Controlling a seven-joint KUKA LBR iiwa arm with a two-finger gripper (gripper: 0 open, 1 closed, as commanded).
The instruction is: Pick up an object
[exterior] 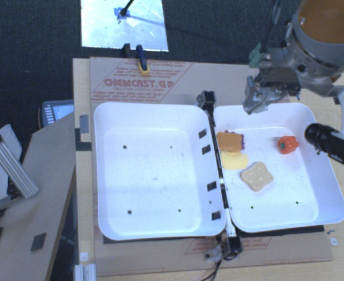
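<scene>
In the right bin (312, 215) lie several small items. An orange-brown piece with a purple edge (230, 141) sits by the bin's left wall, and a pale yellow slice (234, 161) lies just below it. A tan toast-shaped piece (257, 176) rests a little further toward the front. A small red-orange object (287, 144) lies to the right. My gripper (255, 103) hangs above the back edge of the right bin, clear of all the items, with nothing seen between its fingers.
The left bin (154, 168) adjoins the right one along a clipped seam. A black cylindrical part (330, 140) juts over the right bin's right rim. A shiny metal sheet (124, 15) lies beyond the bench at the back.
</scene>
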